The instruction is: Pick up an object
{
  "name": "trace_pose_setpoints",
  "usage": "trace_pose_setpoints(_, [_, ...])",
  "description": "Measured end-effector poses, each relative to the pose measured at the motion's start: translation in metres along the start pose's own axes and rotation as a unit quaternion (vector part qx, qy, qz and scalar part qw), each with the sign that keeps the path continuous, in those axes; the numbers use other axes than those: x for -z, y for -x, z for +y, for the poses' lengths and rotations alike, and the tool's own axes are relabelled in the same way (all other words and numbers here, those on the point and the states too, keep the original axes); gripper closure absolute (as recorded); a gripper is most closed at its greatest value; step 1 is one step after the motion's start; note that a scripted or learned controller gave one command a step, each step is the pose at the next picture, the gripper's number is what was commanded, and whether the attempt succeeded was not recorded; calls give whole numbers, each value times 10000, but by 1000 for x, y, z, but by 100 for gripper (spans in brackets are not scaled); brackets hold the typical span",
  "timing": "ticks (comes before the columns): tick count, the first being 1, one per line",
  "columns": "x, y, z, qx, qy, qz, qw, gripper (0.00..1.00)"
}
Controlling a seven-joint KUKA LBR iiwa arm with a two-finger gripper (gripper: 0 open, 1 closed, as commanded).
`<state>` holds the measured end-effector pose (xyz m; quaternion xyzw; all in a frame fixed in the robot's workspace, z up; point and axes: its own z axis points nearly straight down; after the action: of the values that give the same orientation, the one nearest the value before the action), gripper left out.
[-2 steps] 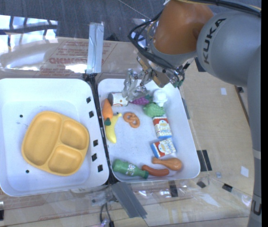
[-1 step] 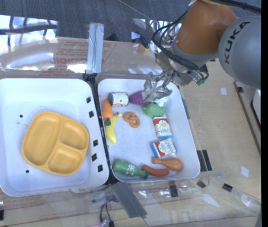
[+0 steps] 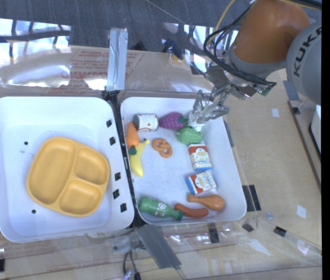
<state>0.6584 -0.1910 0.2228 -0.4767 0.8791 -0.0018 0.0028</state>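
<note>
Camera view: the gripper [image 3: 200, 116] hangs over the right bin [image 3: 230, 156], its fingers [image 3: 197, 111] slightly parted and holding nothing, tips just above the green broccoli [image 3: 188, 136], which lies beside the purple grapes [image 3: 171, 121] near the bin's far wall.

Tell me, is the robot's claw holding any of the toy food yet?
Nothing is held. The gripper hangs over the right bin, just above the green broccoli, with no toy between its fingers.

The arm [image 3: 281, 34] is cut off at the top-right edge.
</note>
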Motion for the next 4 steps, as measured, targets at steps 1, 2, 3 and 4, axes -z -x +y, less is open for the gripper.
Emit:
trace_pose_setpoints(1, [-14,-15,-9,2093,10,-3,9778,100])
trace_pose_setpoints(2, [-24,-14,-9,3883,15,-9,9215,100])
trace_pose_setpoints(3, [-28,-4,8,4988,54,-15,8667,100])
trace_pose_setpoints(4, [-8,-11,20,6212,43,-21,7836,100])
